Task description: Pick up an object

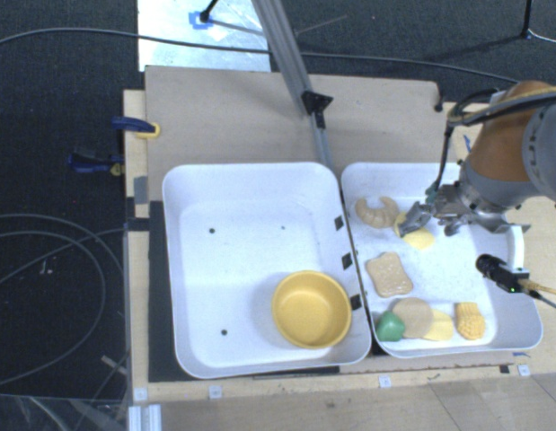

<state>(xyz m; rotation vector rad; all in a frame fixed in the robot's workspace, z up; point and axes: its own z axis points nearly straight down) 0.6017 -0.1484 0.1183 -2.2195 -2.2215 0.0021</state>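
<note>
My gripper (435,224) hangs low over the back of the right bin (529,330), open, with its fingers spread and nothing between them. A small pale yellow piece (420,239) lies on the bin floor just under the left finger, partly hidden by it. A tan croissant (376,212) lies just left of the gripper. In front of it is a flat bread slice (389,274).
Along the right bin's front edge sit a green piece (389,328), a beige round piece (412,314), a yellow wedge (440,329) and a corn cob (470,321). The left bin (224,214) holds a yellow bowl (312,308) at its front right. A grey pole (286,52) slants in from behind the bins.
</note>
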